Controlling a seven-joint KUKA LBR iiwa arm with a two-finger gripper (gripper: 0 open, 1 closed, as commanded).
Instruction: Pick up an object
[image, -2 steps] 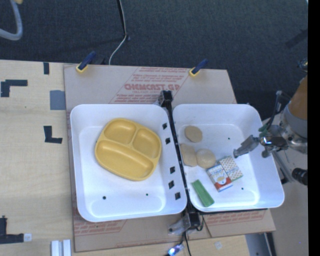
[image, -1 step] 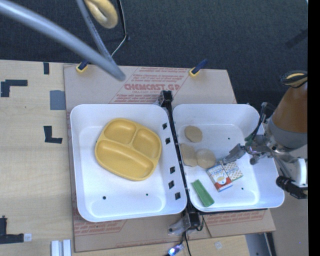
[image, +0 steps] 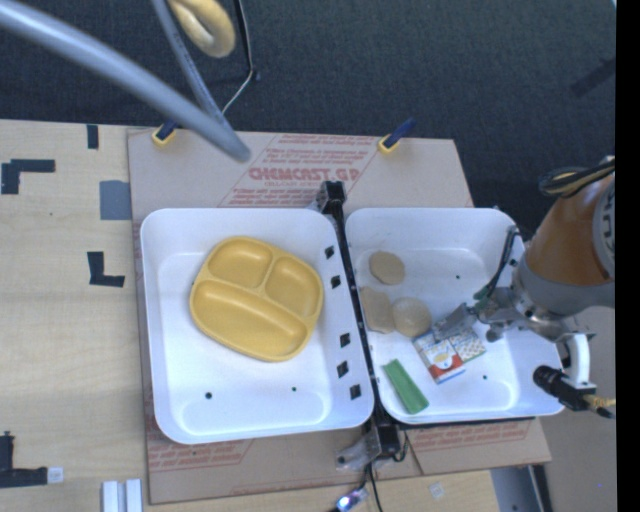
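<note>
The gripper (image: 458, 328) is low inside the right bin (image: 440, 222), near the middle of its right half. Its metal end is above the top edge of a small printed card box (image: 447, 355). The part around the tips is small and blurred, so I cannot tell how far the tips are apart, and I cannot tell if anything is between them. The card box, white with red and blue print, lies flat on the bin floor toward the front edge, tilted a little.

Just to the left of the gripper is a round tan piece (image: 411, 317), and touching it on the left a second tan piece (image: 377, 309) lies close to the left wall of this bin. A third round tan piece (image: 387, 268) is farther back, apart from these two. A green block (image: 406, 386) lies at a slant near the front left corner of the right bin, just beside the card box.

The arm (image: 570, 250), orange above the wrist and grey below, comes over the right wall of the right bin.

In the left bin (image: 160, 300), a yellow divided plate (image: 257, 296) with three compartments lies in the middle, a little toward the back edge.
</note>
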